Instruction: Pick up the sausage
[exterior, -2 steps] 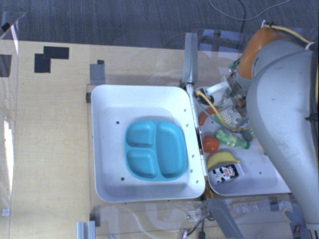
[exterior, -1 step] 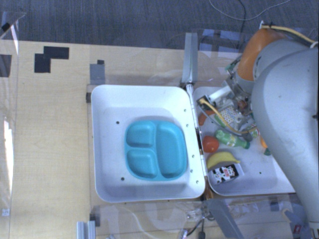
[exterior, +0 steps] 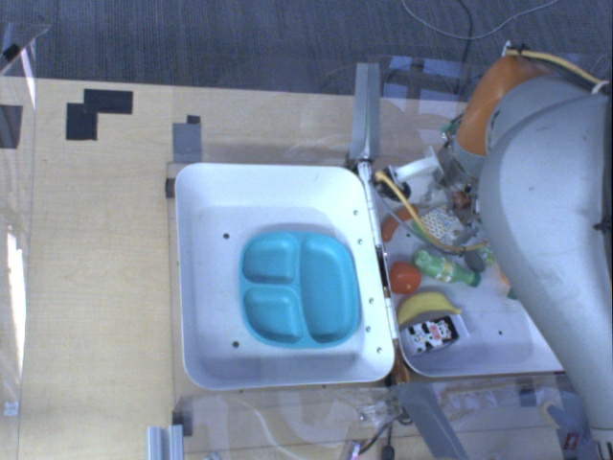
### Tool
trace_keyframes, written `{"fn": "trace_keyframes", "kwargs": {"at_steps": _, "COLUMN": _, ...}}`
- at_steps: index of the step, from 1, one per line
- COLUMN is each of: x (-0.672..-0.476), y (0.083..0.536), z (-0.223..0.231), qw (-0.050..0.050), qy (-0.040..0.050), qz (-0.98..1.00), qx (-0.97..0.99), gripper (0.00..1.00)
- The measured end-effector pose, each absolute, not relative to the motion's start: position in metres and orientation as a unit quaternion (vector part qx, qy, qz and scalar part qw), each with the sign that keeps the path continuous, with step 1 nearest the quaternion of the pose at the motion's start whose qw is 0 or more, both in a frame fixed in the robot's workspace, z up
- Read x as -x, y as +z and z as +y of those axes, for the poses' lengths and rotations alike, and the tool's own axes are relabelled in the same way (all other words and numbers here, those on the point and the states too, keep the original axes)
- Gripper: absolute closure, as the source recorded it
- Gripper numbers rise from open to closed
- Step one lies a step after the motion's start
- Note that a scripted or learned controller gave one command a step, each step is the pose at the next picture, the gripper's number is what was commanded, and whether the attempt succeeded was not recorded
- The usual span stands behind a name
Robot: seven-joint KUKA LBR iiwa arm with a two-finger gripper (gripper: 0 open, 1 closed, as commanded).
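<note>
A light wooden counter carries two shallow white bins side by side. The left bin, in the middle of the frame, holds a blue divided plate with bare white floor all around it.

The right bin is crowded, and the grey arm covers its right half. Just inside the bin's left wall, at mid-height in the frame, lies a small reddish-orange piece that looks like the sausage. Too little of it shows to tell which way its long axis runs. A yellow cable crosses just above it.

Below it along the same wall sit a red tomato, a green bottle lying sideways, a banana and a pack of cards.

The gripper is right of the sausage and near it, above the bottle. Whether it is apart or together cannot be told.
</note>
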State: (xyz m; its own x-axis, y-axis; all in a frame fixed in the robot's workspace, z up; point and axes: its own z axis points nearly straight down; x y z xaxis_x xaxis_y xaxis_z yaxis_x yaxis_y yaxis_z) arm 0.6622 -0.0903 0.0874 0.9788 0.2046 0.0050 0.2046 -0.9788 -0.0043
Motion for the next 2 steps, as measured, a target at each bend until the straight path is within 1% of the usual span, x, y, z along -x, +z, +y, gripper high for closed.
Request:
{"fn": "trace_keyframes", "kwargs": {"at_steps": 1, "x": -0.665, "y": 0.088, "z": -0.094, "qw": 0.004, "qy": 0.0001, "qz": -0.103, "qx": 0.995, "gripper": 0.00}}
{"fn": "trace_keyframes", "kwargs": {"at_steps": 2, "x": -0.571, "y": 0.183, "z": -0.068, "qw": 0.001, "qy": 0.0000, "qz": -0.187, "qx": 0.982, "gripper": 0.00}}
